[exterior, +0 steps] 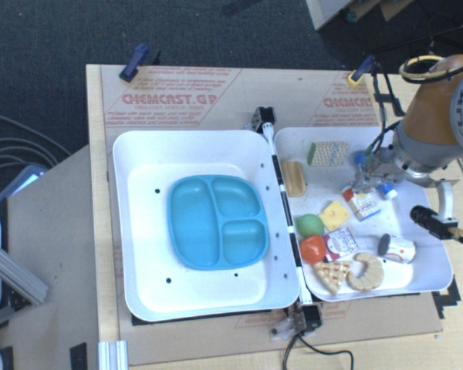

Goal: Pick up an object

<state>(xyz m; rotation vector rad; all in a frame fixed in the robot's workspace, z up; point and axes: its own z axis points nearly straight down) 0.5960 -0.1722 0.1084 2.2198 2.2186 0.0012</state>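
My gripper hangs right over the small red and white carton in the right bin, which sits at its six o'clock, lying slantwise.

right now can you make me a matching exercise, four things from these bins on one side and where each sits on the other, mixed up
Things:
1. blue divided tray
2. green ball
3. bagel-shaped toy
4. checkered sponge

Places:
A. near the right bin's far wall
B. near the right bin's front edge, beside the waffle piece
C. middle of the left bin
D. against the divider, just above the red tomato

Pairs: 1-C, 2-D, 3-B, 4-A
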